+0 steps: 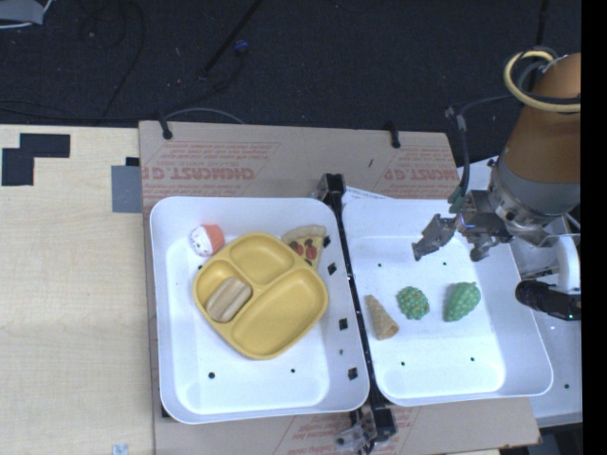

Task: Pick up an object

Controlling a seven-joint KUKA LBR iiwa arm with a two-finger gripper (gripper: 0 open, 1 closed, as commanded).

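In the right bin (531,368) lie a round green broccoli-like toy (412,302), a green bunch of grapes (462,301) and a tan ice-cream cone (381,317). My gripper (454,244) hangs over the bin's back part, above and behind the two green toys. Its fingers (429,241) are spread open and hold nothing. The grey arm with its orange band (555,79) comes in from the right.
The left bin (180,368) holds a yellow divided plate (275,320) with a bread roll (226,299) in one compartment. A pizza slice (305,244) and a red-and-white toy (205,240) lie behind the plate. A black divider (346,282) separates the bins.
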